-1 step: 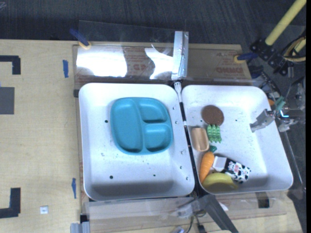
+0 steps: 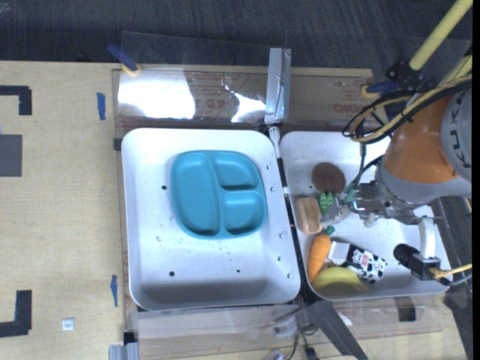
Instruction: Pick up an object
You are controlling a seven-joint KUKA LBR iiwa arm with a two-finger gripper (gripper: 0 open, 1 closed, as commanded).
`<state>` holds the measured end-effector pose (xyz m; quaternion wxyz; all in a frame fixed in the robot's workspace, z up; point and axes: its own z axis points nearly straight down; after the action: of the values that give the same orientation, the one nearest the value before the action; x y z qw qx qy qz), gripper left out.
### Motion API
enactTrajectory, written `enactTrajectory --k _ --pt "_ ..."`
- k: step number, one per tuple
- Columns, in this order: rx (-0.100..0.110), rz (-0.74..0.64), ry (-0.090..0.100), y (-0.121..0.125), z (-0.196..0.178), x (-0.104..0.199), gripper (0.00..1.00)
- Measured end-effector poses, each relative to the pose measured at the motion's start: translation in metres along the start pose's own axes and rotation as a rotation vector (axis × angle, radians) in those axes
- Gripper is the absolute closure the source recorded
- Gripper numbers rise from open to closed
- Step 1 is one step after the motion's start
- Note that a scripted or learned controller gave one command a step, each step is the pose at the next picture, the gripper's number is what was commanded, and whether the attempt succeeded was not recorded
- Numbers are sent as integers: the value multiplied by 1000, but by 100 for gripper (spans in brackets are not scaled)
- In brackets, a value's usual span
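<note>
My gripper [image 2: 340, 209] is low in the right bin [image 2: 352, 147], reaching in from the right. It sits just beside a small green item [image 2: 326, 201] and a tan bread-like block [image 2: 307, 214]. A brown round disc [image 2: 328, 177] lies just behind it. In front of it lie an orange carrot [image 2: 320, 255], a yellow banana [image 2: 337, 277], a white card [image 2: 339, 252] and a black-and-white toy [image 2: 367, 264]. Whether anything is held is hidden by the wrist.
The left bin [image 2: 150, 261] holds a blue divided plate [image 2: 220, 193] near its middle. A metal divider [image 2: 277, 85] stands behind the wall between the bins. The arm's orange band [image 2: 420, 152] hangs over the right bin's far right side.
</note>
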<state>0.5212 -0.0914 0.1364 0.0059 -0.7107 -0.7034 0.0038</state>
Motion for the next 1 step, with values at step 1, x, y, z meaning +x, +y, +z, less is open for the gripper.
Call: enactTrajectory --k 1 --pt "-20 -74 -2 -25 50 -4 0"
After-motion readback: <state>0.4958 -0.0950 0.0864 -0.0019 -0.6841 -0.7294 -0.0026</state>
